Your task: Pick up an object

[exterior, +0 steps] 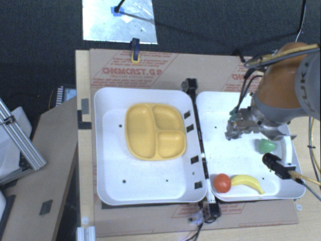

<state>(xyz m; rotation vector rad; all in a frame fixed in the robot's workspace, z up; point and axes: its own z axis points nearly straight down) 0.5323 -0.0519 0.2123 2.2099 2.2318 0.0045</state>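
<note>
Banana (247,183) lying flat near the front edge of the right bin (215,112), curved, yellow, just beside a red-orange tomato (222,183) on its left, the two close enough to look touching. Green object (266,145) sitting further back in the same bin, towards the right wall, partly hidden under the arm. End effector (235,127) down low over the middle of the right bin, pointing left, well apart from banana and tomato, nearer the green object. Can't tell how wide the end effector stands, nor whether anything sits in it; too dark and cluttered there. Grey arm with orange band (283,79) reaching in from the right above it. Over in the left bin (108,134), a yellow divided tray (154,131) resting in the middle, three compartments. Brown board on the bench (165,67) under both bins.
</note>
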